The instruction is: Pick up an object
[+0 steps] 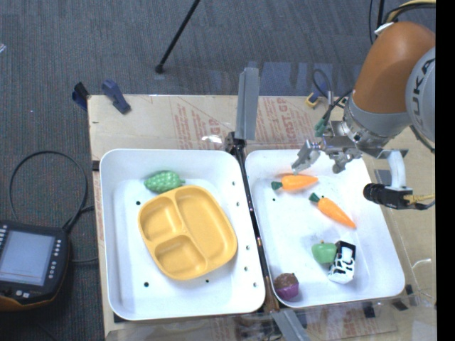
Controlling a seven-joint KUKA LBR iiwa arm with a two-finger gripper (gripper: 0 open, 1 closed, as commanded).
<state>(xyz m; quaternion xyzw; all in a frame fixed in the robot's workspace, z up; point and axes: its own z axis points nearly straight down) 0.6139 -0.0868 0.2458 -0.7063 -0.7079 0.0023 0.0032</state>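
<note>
My gripper (321, 159) hangs open over the far edge of the right bin (377, 258), with nothing between its fingers (307, 155). Just below it lies an orange carrot (297, 183) with a green top. A second carrot (334, 211) lies a little nearer, tilted. Toward the bin's front sit a green pepper (323, 251), a black-and-white carton (344, 262) and a purple onion-like piece (287, 285).
The left bin (117, 190) holds a yellow divided plate (187, 231) and a green bumpy vegetable (162, 182). A grey upright post (247, 105) stands between the bins at the back. A handheld pendant (28, 261) lies on the floor at left.
</note>
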